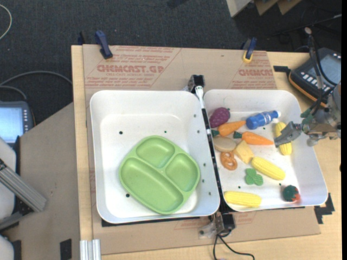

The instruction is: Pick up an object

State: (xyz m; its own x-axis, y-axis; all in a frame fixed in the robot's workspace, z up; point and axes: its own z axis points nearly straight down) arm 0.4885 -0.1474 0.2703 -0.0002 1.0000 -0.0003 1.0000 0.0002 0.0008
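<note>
The right bin [309, 172] holds several toy foods: purple grapes [219, 115], a blue bottle [262, 119], two orange carrots [257, 140], a pretzel [229, 160], a cheese wedge [244, 153], a green broccoli [252, 177] and two corn cobs [268, 168]. My gripper [284, 136] reaches in over the bin's right wall. Its tip hangs over a small yellow corn piece [284, 148] by that wall, partly hiding it. Whether it touches the piece is unclear.
The left bin [108, 118] holds a green divided plate [159, 173]. A dark green and red toy [290, 193] lies in the right bin's near right corner. Clamps [103, 43] stand at the board's far edge. A black device [314, 75] sits at the right.
</note>
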